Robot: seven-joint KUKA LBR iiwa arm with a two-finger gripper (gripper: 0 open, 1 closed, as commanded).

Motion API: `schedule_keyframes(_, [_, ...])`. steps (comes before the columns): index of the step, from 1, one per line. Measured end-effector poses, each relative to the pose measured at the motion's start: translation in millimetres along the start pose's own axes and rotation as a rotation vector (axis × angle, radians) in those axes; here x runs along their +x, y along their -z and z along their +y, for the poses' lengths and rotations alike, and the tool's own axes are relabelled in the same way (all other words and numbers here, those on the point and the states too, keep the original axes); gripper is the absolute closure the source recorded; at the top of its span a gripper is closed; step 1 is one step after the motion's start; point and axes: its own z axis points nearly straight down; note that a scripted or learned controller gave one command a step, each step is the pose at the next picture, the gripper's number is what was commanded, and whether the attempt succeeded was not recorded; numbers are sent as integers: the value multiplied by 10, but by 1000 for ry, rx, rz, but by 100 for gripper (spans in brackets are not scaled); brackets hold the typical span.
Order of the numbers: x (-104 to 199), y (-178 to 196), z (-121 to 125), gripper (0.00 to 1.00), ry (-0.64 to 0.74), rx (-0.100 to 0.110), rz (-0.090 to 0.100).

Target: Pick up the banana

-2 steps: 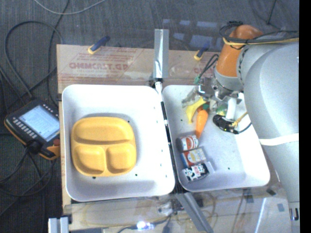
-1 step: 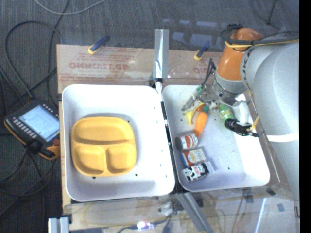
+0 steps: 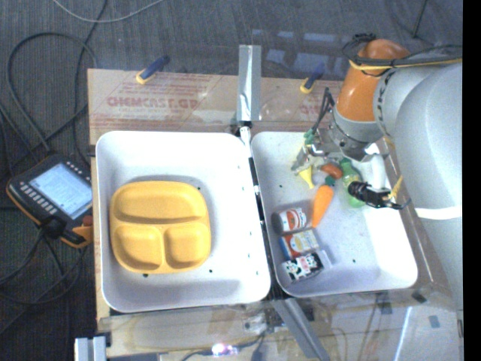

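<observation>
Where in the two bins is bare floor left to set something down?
Left bin: strips around the yellow tray. Right bin: open lower-right floor, beyond the carrot and small packages. Crowded at upper middle under the gripper.

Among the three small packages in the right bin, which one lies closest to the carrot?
The red-and-white package, topmost of the three, lies beside the carrot's pointed tip. The middle package and the black-and-white package lie lower down.

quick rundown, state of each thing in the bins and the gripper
gripper: low in the right bin, over the banana
banana: lying in the right bin, mostly hidden
carrot: lying flat, tilted
yellow tray: upright in the left bin
three small packets: lying flat, side by side
</observation>
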Motion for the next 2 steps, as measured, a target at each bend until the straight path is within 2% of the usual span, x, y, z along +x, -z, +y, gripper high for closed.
schedule_keyframes(1, [623, 859, 115, 100, 64, -5, 6])
schedule_keyframes(2, [-60, 589, -479, 100, 242, -4, 4])
